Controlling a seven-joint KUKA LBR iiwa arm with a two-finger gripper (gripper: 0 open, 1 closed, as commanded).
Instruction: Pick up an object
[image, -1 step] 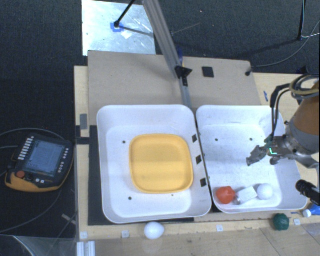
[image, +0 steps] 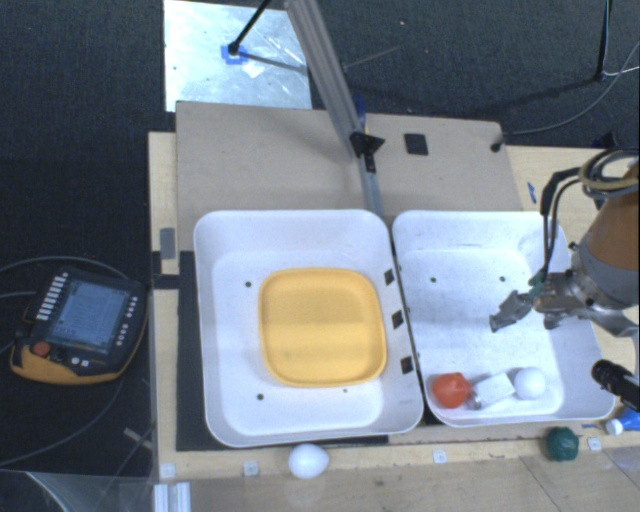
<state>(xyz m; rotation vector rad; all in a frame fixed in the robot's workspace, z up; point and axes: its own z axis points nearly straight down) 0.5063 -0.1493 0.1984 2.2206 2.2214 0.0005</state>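
Presently noted: gripper (image: 512, 310) hanging over the right bin (image: 450, 255), fingers apparently spread and holding nothing, well apart from the red ball (image: 450, 390), white piece (image: 492, 390) and white ball (image: 529, 382) bunched against the front wall. Judged risks: snagging that wall, or knocking crowded neighbours aside instead of gripping.

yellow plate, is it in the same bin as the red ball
No, the yellow plate lies in the left bin, while the red ball sits at the near edge of the right bin.
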